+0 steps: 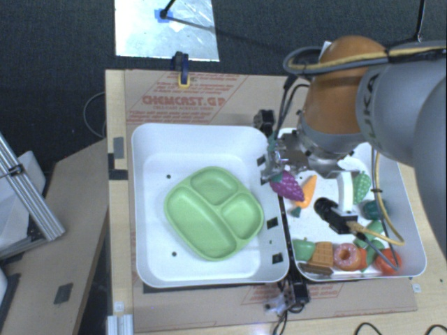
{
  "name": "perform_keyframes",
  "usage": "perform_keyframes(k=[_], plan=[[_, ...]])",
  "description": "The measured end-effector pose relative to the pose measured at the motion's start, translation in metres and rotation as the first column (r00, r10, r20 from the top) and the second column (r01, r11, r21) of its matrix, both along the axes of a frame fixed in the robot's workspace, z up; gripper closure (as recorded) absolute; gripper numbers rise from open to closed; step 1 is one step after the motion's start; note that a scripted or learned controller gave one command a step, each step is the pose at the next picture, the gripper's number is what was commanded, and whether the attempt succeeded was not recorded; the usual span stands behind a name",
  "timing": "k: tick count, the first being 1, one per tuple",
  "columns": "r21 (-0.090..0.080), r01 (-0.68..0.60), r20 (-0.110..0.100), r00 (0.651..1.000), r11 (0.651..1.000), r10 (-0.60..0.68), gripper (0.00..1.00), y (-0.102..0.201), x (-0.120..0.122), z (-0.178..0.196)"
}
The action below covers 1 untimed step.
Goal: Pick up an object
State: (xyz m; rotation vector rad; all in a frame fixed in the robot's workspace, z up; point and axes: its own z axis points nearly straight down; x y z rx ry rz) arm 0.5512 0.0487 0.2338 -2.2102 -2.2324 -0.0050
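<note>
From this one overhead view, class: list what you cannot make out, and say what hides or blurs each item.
- Gripper: too small and cluttered to read how its fingers stand.
- Purple grapes: whether gripped or just lying below cannot be told.
- Right bin: its far part is covered by the arm.
- Green toy: partly hidden behind a white piece.
- Waffle and donut: blurred, details unclear.

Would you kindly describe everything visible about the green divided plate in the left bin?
The green divided plate is pale green, looks like matte plastic, and is a rounded oval with three compartments: two smaller ones toward the upper right and one long one along the lower left. It lies flat and turned diagonally on the floor of the left bin, with nothing in it or touching it.
</note>
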Motion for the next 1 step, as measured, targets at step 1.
perform_keyframes(k=[1], plan=[[-0.003, 0.009, -0.003, 1.000, 1.000, -0.009, 1.00, -0.0045, -0.0032, -0.0147]])
